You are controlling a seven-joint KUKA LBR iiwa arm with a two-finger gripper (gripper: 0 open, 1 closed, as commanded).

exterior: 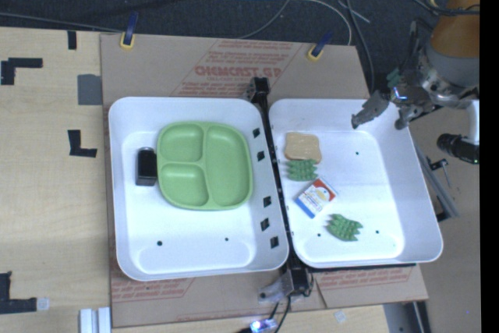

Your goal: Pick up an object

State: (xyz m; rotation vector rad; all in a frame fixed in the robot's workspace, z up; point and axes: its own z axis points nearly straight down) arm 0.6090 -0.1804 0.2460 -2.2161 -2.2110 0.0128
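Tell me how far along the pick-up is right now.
Nothing looks picked yet. The hand hangs over the right bin's upper right corner, with nothing seen in it. The bread slice, green pieces and small packet lie on the bin floor. Reaching, grasping and lifting remain.

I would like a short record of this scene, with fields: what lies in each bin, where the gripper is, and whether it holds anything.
left bin: green divided plate; small black object beside the plate, on its left in the view
right bin: tan bread-like piece; green leafy item just below it; small red, white and blue packet; second green leafy item
gripper: over the upper right edge of the right bin, away from the objects
held object: none seen between the fingers
task status: no object picked up yet
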